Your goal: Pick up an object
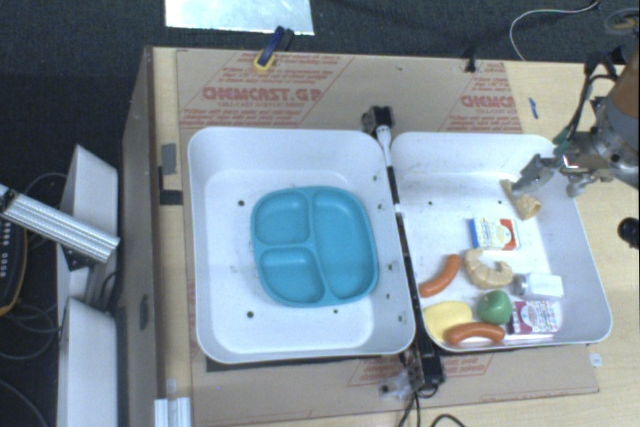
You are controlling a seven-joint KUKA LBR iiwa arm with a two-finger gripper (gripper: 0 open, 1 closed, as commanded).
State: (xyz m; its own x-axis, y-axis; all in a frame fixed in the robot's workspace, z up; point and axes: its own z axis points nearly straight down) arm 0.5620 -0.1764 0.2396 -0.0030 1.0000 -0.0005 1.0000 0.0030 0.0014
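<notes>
Camera view: blue tray [314, 245] in left bin [215, 165], toy foods [487, 293] in right bin [450, 165].

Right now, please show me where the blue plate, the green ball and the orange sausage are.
blue plate [313, 245]: camera view, left bin, on the ridge between its compartments.
green ball [493, 306]: camera view, right bin, on its rounded top.
orange sausage [440, 276]: camera view, right bin, on its middle.

A tan, bread-like piece [526, 202] is sitting near the right bin's [480, 155] upper right, just at the end effector [530, 177], apart from the toy food clustered lower down
</notes>
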